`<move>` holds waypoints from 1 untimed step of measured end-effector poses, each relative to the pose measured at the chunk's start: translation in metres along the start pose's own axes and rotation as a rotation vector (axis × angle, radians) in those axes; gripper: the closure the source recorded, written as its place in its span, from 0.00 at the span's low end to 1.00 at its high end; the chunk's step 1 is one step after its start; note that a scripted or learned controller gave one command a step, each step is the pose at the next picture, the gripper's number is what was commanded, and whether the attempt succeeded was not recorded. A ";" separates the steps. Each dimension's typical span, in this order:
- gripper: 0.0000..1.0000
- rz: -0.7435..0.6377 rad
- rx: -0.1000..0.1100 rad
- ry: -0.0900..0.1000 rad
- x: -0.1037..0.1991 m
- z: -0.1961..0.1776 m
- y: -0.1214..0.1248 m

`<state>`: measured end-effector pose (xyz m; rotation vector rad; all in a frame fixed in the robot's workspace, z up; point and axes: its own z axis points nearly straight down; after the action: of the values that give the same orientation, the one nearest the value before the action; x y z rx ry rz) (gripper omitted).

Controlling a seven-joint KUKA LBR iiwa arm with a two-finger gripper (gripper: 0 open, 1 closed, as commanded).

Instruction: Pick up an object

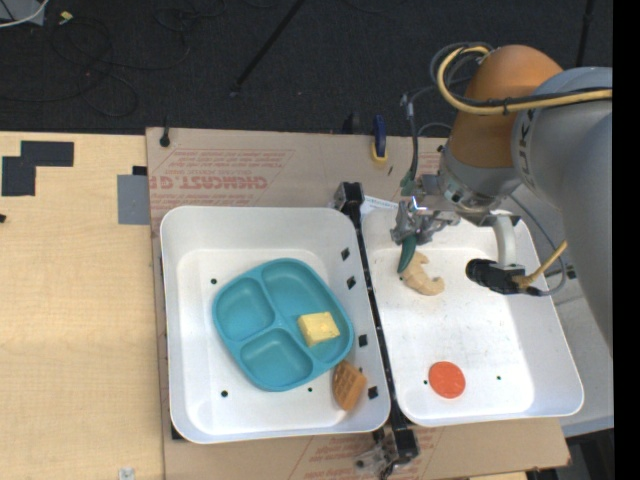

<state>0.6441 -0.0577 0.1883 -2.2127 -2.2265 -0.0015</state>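
Nearest candidate is the tan curved chunk (425,278). It lies on the floor of the right white bin (480,338), in the far left part near the divider between the bins. A slim dark green piece (406,259) stands tilted at its left end, and the two look like they touch.

The gripper (412,236) sits directly over the green piece, just above the tan chunk. We cannot tell from this angle how far open it is. We also cannot tell whether the green piece is in its grasp or just under it.

The grey arm (560,168) comes in from the right over the far right corner of that bin.

Also in the right bin is a flat orange disc (446,379), near the front edge and well apart from the tan chunk.

The left white bin (190,268) holds a teal divided plate (250,313), tilted diagonally, with a yellow cube (318,327) in its right compartment. A brown ridged wafer-like piece (348,385) lies on the bin floor just beside the plate's front right rim.

Both bins rest on a cardboard sheet (230,173) on the pale wooden bench (70,318).
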 end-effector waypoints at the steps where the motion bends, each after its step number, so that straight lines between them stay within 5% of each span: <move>1: 1.00 -0.002 -0.009 0.000 0.070 -0.108 0.001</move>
<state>0.6451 0.0122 0.2963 -2.2155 -2.2329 -0.0114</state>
